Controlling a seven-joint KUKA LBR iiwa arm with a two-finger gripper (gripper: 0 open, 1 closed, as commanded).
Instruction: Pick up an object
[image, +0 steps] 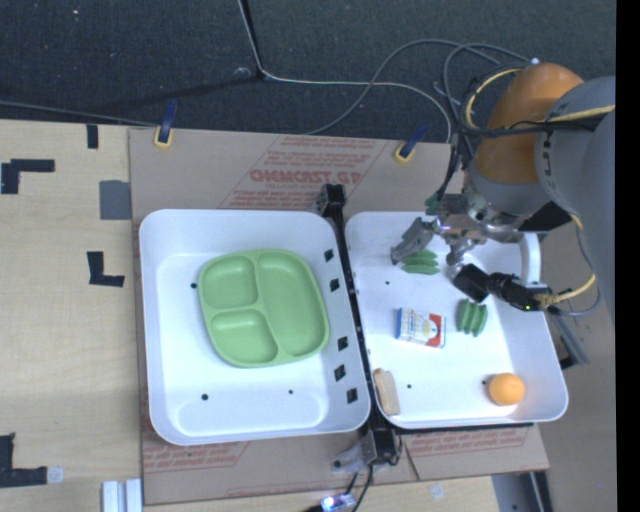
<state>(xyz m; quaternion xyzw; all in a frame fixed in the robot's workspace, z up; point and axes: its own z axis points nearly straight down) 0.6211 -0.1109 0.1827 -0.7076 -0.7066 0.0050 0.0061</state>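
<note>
The arm (545, 120) reaches in from the right and hangs over the far part of the right bin (530, 345). The left bin (165, 300) holds a green divided plate (262, 306), well apart from the arm.

The gripper (440, 245) is spread wide, one finger toward the bin's far-left side, the other toward its middle, with nothing between them. A green pod-shaped item (422, 263) lies on the bin floor just beside the left finger; from this slant, contact cannot be told.

Other candidates in the right bin: a small blue-and-white packet (419, 327) near the middle, a second green piece (471, 317) beside it, an orange ball (506, 389) in the near-right corner, a tan block (386, 391) at the near-left edge.

Judgement: approach stage only. No grasp made, nothing lifted. Closing on an item and raising it remain.
</note>
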